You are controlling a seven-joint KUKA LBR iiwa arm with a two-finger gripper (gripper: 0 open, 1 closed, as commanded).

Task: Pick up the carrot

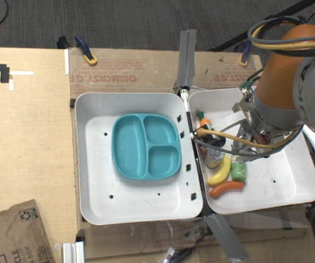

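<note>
The carrot (pixel 202 124), a small orange piece with a green top, lies against the left wall of the right bin (pixel 299 188), near its back. A yellowish cable crosses just in front of it. My gripper (pixel 254 141) hangs over the middle of that bin, under the orange and grey wrist, to the right of the carrot and apart from it. The wrist and cables hide most of the gripper.
Beside the carrot lie a dark object (pixel 212 141) and a can (pixel 215 156). Nearer the front are a banana (pixel 220 172), a green block (pixel 238 171) and an orange-red sausage shape (pixel 227 188). The left bin (pixel 91 196) holds a teal divided plate (pixel 146 146).
</note>
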